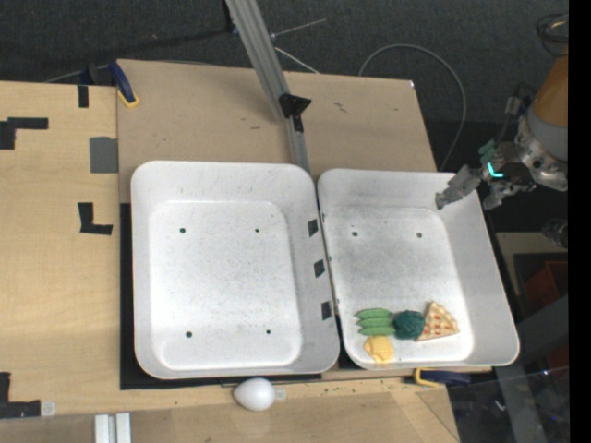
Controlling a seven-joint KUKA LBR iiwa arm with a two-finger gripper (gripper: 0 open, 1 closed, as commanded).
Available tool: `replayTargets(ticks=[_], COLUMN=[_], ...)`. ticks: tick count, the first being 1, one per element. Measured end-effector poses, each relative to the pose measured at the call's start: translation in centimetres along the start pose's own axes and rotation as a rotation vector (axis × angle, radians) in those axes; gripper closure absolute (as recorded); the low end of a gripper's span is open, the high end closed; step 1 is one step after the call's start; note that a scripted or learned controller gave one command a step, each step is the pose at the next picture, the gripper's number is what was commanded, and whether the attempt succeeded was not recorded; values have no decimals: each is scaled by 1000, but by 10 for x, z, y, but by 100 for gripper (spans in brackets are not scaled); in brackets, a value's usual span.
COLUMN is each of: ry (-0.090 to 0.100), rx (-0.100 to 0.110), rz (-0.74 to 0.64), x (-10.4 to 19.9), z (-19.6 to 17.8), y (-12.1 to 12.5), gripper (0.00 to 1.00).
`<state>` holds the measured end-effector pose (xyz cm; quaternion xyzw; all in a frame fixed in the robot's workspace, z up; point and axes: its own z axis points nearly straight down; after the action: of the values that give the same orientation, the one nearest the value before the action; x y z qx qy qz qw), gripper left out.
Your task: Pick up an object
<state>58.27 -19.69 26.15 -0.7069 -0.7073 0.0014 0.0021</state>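
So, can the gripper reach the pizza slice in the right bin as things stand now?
Probably yes. The gripper hovers over the right bin's far edge, the pizza slice lies uncovered near the front, and bare floor lies between them.

The arm (545,141) has a grey wrist under an orange band. Its end effector (471,190) is dark grey, with a small cyan light glowing near its base.

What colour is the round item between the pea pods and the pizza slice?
Dark green round item, seen in the camera view, in the right bin.

toy foods (406,325), clustered, right bin's near edge
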Motion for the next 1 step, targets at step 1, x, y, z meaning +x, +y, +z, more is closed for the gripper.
replayTargets(ticks=[1], ry=[-1], rx=[-4], rz=[-1], x=[0], z=[-2], y=[1], gripper=[0])
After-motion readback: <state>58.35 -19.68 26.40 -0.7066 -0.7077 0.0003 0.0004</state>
